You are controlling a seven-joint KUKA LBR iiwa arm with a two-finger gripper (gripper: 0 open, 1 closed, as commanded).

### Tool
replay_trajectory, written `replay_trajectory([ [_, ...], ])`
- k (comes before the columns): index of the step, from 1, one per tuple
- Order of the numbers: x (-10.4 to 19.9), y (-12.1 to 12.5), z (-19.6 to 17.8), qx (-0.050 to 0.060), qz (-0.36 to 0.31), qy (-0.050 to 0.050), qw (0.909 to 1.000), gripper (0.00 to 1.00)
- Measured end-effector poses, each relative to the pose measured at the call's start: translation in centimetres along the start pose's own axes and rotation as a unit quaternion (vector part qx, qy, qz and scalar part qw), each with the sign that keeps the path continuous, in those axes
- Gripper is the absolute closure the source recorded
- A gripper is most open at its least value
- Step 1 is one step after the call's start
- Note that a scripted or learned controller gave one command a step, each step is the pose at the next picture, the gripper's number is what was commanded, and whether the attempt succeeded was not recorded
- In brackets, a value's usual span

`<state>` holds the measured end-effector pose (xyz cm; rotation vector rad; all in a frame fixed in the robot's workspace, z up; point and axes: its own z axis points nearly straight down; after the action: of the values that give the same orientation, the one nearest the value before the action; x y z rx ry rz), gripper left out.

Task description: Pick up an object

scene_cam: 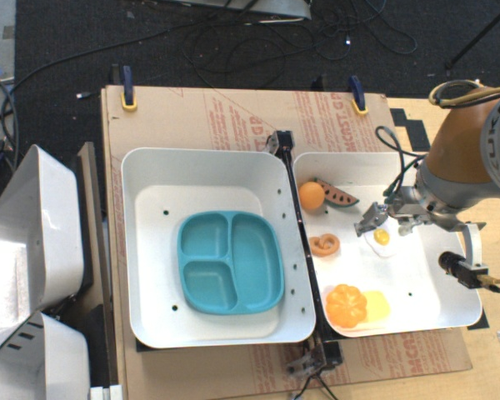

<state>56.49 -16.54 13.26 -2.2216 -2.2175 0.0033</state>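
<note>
Nearest the lower edge of the frame, an orange bell pepper toy [346, 304] is lying in the right bin [450, 302], touching a pale yellow piece [377, 307] on its right. Up and left of it, a small ring-shaped pastry toy [324, 244] is sitting beside the bin's left wall. Higher still, an orange ball [312, 195] is touching a watermelon slice [340, 197], whose long axis is running left to right. The jaws [382, 226] are hovering at centre right of the frame, directly above a small yellow object [382, 237]; their opening cannot be determined. A teal divided plate [230, 262] is resting in the left bin [142, 223] on the desk [233, 115].
</note>
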Motion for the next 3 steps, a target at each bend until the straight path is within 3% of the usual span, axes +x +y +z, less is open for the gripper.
replay_trajectory([
  [1, 0.0, 0.1, 4.1, -0.002, 0.0, -0.001, 1.0, 0.0],
  [2, -0.1, 0.2, 2.7, -0.006, 0.0, -0.003, 1.0, 1.0],
  [3, 0.6, 0.4, -1.8, -0.004, -0.002, -0.001, 1.0, 1.0],
])
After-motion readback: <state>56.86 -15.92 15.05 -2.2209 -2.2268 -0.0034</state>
